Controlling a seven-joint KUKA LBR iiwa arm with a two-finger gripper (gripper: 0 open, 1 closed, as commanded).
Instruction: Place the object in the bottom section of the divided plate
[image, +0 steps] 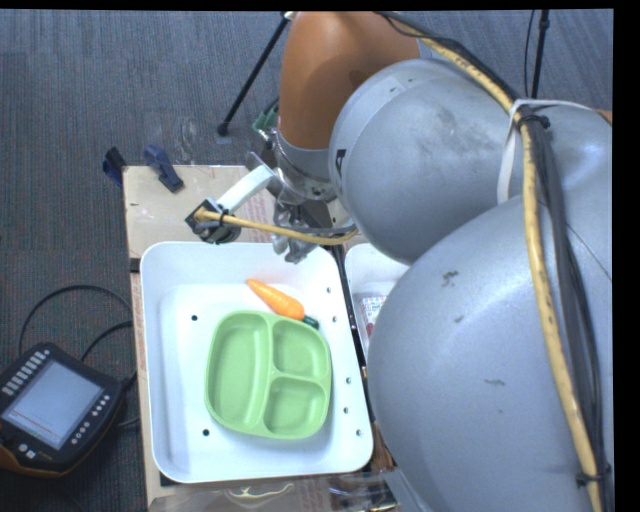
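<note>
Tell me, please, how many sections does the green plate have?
3. The green divided plate has one long section on its left side and two smaller sections on its right, upper and lower.

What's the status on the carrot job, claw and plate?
Claw above the left bin's far rim, grip state unclear. Toy carrot lying in the bin, just beyond the green divided plate, not in any section. Nothing blocking the plate.

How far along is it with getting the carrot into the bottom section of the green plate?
Nothing looks done yet. The carrot lies in the left bin, just outside the green divided plate's upper rim, and the plate's sections hold nothing. The gripper is above the bin's top edge, carrying nothing visible. Grasping and placing remain.
</note>
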